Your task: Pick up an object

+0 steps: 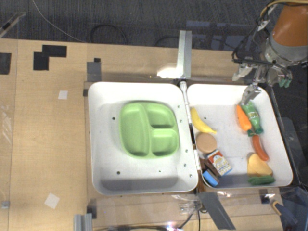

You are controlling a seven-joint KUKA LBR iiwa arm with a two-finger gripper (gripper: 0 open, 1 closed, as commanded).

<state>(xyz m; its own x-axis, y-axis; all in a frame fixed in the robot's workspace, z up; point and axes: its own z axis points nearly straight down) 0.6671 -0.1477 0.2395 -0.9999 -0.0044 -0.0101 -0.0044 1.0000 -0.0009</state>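
My hand (250, 94) hangs low over the right bin (226, 94), just above the carrot (243, 118) and green bottle (253, 117), likely lining up on them; whether it's wide or narrow I cannot tell, nothing held that I see.

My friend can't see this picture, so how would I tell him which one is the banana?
Look in the right bin, the one full of toy food. Along its left wall, near the top, lies the banana, just above a round tan disc. It is the only plain yellow, curved thing there; the carrot and green bottle sit far across the bin.
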